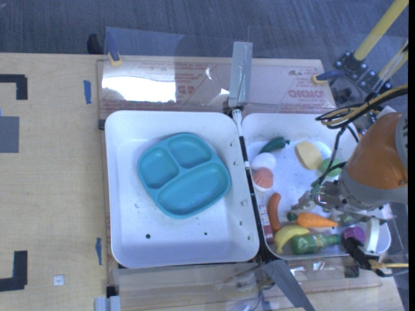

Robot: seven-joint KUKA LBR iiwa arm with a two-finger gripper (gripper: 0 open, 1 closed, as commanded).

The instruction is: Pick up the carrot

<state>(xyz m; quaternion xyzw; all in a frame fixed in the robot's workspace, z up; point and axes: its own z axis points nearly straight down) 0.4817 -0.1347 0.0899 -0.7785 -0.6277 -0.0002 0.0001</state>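
Two shallow white bins sit side by side on the bench. Left bin (123,238) carries a blue divided plate (185,173), set apart from the clutter. Right bin (285,129) crowds toy food together: a sausage (275,210), a banana (288,234), a green bottle (316,241) and a yellow piece (309,154). Among them the carrot (316,221) lies flat near the bin's front, just above the banana. The gripper (322,199) hangs directly over the carrot, seemingly placed for a grasp; whether its grip is open or closed cannot be told.
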